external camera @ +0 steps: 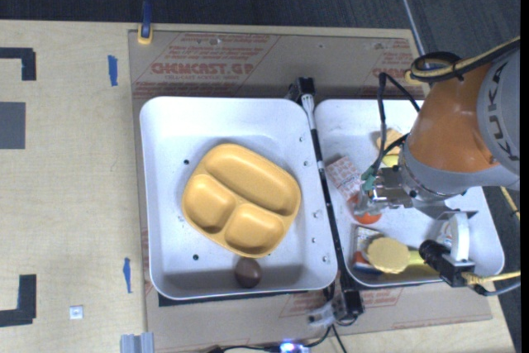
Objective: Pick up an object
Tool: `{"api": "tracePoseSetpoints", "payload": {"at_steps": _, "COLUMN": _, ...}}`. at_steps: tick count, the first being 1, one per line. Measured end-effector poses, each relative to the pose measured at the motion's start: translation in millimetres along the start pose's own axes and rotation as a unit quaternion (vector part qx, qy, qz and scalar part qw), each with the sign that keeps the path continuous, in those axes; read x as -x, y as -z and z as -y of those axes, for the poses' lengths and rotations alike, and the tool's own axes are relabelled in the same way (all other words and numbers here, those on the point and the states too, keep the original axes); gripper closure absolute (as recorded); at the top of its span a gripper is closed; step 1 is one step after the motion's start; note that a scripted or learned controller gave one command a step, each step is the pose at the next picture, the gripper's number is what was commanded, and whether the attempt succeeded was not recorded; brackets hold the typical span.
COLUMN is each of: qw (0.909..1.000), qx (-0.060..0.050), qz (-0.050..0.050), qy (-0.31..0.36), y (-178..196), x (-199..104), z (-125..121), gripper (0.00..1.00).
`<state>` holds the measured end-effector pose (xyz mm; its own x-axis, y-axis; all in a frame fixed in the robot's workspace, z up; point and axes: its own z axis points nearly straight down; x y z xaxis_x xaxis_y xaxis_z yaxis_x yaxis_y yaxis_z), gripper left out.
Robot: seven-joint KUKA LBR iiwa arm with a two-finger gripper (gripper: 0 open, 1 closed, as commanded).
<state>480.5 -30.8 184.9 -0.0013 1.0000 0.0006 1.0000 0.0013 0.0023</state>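
Over the view-right shallow white plastic bin (351, 124), the grey arm with the orange band (450, 136) reaches in from the right and the gripper (374, 196) points down at that bin's left-middle area. Gripper state: can't tell, its tip is hidden by its own body from this angle. Nearest pick candidate is a small orange-red round object (367, 215), just below the gripper in view; touching or only close, can't tell. Close up-left of the gripper lies a crinkled red-and-white wrapper (341, 172), near the wall between the 2 bins. Further toward the view bottom from the gripper, a flat round yellow disc (388, 255) lies by the bin's front wall, apart from the gripper. Behind the gripper, partly covered by the arm, 1 yellow piece (390, 140), shape unclear. Well away view-left of the gripper, across both walls, the 2nd white bin (165, 178) holds a big yellow 3-section moulded plastic tray (240, 198), set diagonally in the bin, and a small brown round object (247, 271) just beside the tray's lower edge, touching or nearly.
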Motion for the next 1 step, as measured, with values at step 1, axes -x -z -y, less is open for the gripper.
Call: {"api": "tracePoseSetpoints", "payload": {"at_steps": 1, "qw": 1.0, "qx": 0.003, "qz": 0.001, "qy": 0.0, "y": 10.4, "x": 0.1, "z": -1.9, "gripper": 1.0}}
